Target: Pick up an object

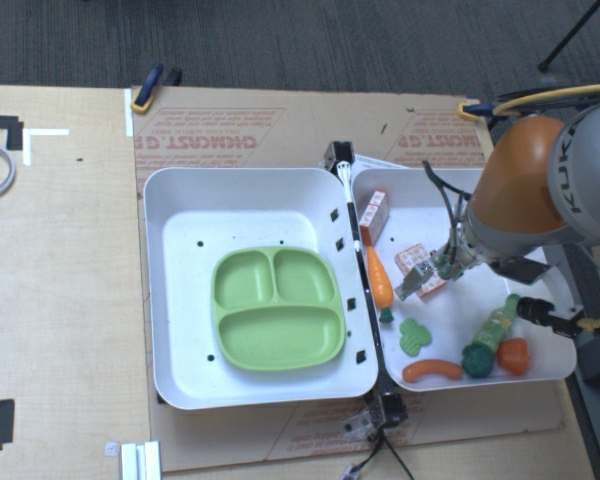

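Pincer (420,280) over box (420,265), grip state unclear; carrot (380,279) lies near-vertical, w/ stem down.

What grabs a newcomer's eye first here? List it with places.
The green divided plate lies alone in the left bin. The right bin holds small toy foods, an orange carrot by its left wall. The grey-and-orange arm reaches in from the right, its tool over a red-and-white box.

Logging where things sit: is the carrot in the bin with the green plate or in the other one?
In the other one: the carrot lies in the right bin, against the wall dividing it from the green plate.
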`<state>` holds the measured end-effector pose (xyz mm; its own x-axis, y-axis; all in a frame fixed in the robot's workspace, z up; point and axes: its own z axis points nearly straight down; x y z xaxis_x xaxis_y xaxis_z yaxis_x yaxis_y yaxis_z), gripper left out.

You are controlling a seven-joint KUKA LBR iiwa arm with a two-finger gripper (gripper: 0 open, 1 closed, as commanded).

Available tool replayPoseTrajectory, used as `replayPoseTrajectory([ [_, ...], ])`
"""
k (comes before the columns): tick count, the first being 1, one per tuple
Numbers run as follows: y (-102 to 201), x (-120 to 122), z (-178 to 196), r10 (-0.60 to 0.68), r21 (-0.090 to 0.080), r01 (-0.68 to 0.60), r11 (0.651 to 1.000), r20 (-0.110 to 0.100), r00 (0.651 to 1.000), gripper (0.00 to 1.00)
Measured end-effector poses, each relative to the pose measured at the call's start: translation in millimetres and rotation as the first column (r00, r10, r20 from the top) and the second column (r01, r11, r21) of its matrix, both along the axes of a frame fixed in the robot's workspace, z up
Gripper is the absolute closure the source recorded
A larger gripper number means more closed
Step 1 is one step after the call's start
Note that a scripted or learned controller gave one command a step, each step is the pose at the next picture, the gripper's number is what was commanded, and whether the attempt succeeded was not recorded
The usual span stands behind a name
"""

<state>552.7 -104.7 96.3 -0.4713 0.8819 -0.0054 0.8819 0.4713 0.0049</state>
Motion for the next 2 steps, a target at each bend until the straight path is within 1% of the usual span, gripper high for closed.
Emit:
replayPoseTrajectory([
  [1, -0.5, 2.0, 10.9, -0.003, -0.001, 0.003, 1.0, 0.006, 1.0, 1.0],
  [2, -0.5, 2.0, 10.9, -0.003, -0.001, 0.003, 1.0, 0.006, 1.0, 0.0],
])
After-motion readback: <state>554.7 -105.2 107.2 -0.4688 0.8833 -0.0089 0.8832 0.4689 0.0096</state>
